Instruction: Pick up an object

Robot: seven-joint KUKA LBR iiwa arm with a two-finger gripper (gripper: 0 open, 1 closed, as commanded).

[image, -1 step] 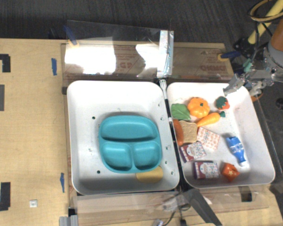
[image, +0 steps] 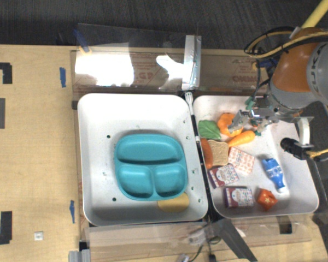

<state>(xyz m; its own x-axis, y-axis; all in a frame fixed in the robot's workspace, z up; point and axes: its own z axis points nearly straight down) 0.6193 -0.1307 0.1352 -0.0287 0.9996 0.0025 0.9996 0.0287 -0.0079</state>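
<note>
From above, the pale wood tabletop (image: 33, 146) fills the frame's left, black carpet along the top. My end effector (image: 250, 119) hovers upper right over the carrot (image: 241, 138) in the right bin (image: 311, 192); its grip I cannot tell. No packet label is legible.

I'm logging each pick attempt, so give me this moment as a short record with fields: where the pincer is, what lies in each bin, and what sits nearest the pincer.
pincer: low over the right bin's far side
left bin: teal divided tray, tan piece at its near edge
right bin: orange carrot, green item, blue bottle, red item, small packets
nearest the pincer: orange carrot
grasp: cannot tell
</note>
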